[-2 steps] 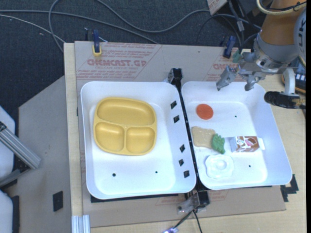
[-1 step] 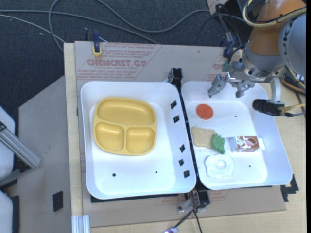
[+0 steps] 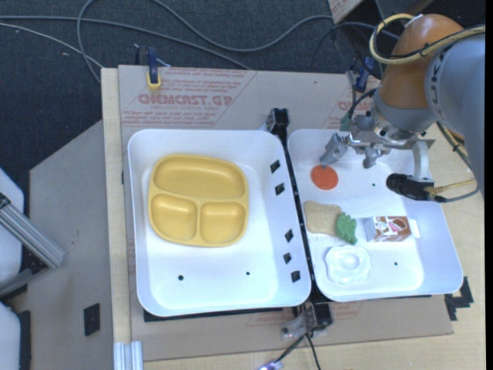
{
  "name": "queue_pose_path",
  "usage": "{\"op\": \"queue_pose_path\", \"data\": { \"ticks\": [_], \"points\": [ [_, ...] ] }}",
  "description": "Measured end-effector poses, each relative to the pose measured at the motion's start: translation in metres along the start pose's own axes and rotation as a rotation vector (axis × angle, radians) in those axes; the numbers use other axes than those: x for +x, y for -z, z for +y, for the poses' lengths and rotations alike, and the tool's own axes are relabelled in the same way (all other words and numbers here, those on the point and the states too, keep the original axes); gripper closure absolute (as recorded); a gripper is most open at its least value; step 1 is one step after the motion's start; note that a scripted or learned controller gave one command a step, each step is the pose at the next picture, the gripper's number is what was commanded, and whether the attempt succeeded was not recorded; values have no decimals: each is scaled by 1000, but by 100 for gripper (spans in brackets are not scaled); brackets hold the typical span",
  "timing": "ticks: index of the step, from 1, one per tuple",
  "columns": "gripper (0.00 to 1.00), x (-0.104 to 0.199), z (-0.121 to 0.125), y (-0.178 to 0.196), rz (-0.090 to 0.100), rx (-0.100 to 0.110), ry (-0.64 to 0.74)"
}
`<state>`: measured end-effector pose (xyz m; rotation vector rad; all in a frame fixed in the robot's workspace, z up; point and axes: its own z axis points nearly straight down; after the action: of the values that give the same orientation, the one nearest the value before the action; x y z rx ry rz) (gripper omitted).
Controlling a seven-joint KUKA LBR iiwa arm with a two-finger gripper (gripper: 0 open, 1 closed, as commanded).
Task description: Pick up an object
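Hovering over the far part of the right bin (image 3: 439,230), the gripper (image 3: 347,159) has its two fingers (image 3: 331,149) spread apart with nothing between them. Fingertips point down at the white floor; whether they touch it I cannot tell.

Closest thing: an orange-red disc (image 3: 325,177), flat on the bin floor just below the gripper in the view, under the finger nearer the divider, apart from it. This is the nearest candidate to pick up and it is not held.

Further from the gripper, same direction: a tan toy toast slice (image 3: 320,216) lying flat beside the divider. A green broccoli-like toy piece (image 3: 346,227) touches the toast's edge on the side away from the divider. Just beside that, further from the divider, lies a small printed packet (image 3: 391,227), red and brown on white, flat.

Furthest from the gripper in this bin: a white toy fried egg (image 3: 347,263), near the bin's near rim, just below the green piece.

Across the divider from the gripper, well apart, the left bin (image 3: 146,268) holds a yellow three-compartment tray (image 3: 199,199), upright.

Both bins sit on a cardboard sheet (image 3: 192,91) with red print. A blue clamp (image 3: 154,66) grips its far edge, well apart from the gripper.
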<state>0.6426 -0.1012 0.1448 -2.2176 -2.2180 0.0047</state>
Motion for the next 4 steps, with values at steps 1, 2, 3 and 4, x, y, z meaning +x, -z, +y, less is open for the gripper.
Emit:
{"op": "queue_pose_path", "data": {
  "ticks": [1, 2, 3, 4],
  "points": [
    [0, 3, 4, -62, 0, 2, 1],
    [100, 3, 6, -46, 0, -7, 0],
    [100, 2, 2, -1, -2, -11, -1],
    [100, 8, -6, 51, -2, -11, 1]
  ]
}}
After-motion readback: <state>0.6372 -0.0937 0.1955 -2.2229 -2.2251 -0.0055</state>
